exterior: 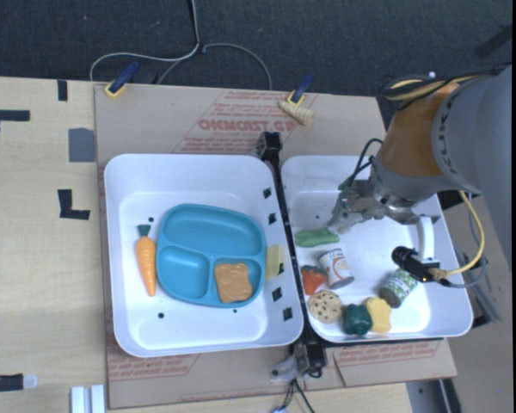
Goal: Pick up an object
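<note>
The claw [342, 218], its opening impossible to tell, is hung beside a green pod [315, 237], judged light, smooth, best pinched mid-length.

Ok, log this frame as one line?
arm: over right bin | gripper: above green item | holding: nothing visible | carrot: left bin

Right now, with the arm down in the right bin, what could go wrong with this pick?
The gripper sits just above the green object, which lies flat near the divider; the fingers may slide off it or bump that wall. The small can and the tomato-like piece crowd close by, so a descent slightly off could knock them or catch two things. The loose cable by the wrist could snag.
</note>
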`<move>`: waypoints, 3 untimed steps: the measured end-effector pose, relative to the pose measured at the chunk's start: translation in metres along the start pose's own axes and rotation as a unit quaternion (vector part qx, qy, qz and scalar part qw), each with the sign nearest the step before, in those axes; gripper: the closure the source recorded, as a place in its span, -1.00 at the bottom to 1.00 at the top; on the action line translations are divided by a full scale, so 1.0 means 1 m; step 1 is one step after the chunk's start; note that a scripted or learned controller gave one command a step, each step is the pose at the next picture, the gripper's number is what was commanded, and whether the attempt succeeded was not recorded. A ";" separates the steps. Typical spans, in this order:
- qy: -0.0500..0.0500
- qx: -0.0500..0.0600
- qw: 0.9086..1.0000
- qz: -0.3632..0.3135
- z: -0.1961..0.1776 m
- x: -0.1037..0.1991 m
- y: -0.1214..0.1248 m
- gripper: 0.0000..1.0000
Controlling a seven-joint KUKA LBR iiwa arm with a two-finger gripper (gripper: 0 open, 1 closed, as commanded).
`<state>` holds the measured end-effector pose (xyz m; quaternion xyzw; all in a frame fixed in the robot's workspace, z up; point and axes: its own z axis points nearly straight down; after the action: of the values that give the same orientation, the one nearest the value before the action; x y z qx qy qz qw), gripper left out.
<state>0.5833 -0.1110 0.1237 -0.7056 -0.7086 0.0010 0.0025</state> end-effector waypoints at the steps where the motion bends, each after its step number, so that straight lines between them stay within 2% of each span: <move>1: -0.001 -0.002 1.000 0.001 0.002 -0.003 0.002 -1.00; 2: -0.002 -0.004 1.000 0.003 0.039 -0.038 -0.062 -1.00; 3: -0.002 -0.006 1.000 -0.001 0.037 0.019 0.008 -1.00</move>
<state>0.5909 -0.0914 0.0865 -0.7048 -0.7094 -0.0015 -0.0030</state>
